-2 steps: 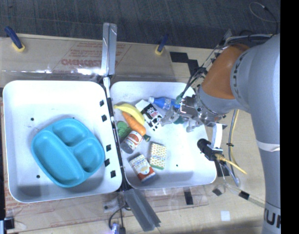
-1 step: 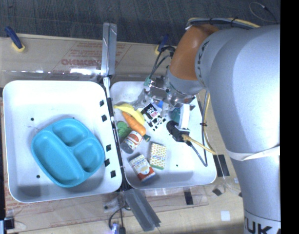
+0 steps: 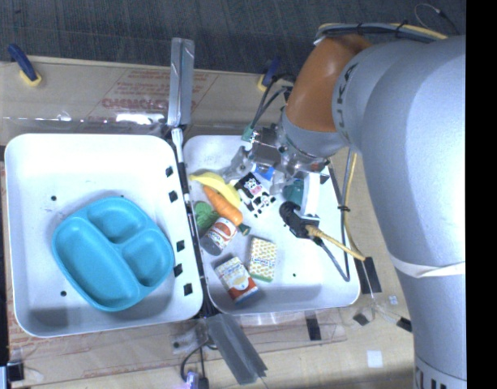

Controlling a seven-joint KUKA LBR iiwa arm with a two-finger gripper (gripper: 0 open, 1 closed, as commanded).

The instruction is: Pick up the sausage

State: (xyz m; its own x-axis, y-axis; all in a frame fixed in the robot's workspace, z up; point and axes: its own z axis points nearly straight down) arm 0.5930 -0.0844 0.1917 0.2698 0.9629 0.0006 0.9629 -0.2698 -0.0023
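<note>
Status: the pick is not done. The arm (image 3: 394, 136) reaches in over the far end of the right bin (image 3: 333, 286), with the tool (image 3: 266, 162) low among the clutter there, just above a black-and-white patterned item (image 3: 256, 191). Whether the tool is wide or narrow cannot be told, as the wrist and cables cover it. Nothing can be seen held in it.

The likeliest sausage (image 3: 224, 206) is the orange-brown elongated piece at the left side of the right bin, near the divider. It lies flat and slanted, touching the banana (image 3: 216, 185) along its far side, with a green item (image 3: 203, 215) and a small can (image 3: 221, 233) just beside its near end. Its identity is a judgement from shape and colour. It looks smooth and rounded, tapering slightly.

Remaining: the tool sits near but not over the sausage. It must shift toward the divider, descend, close and lift. Crowding by the neighbouring items may hinder a clean grip.

The left bin (image 3: 37, 168) carries a blue divided plate (image 3: 110, 254).
</note>
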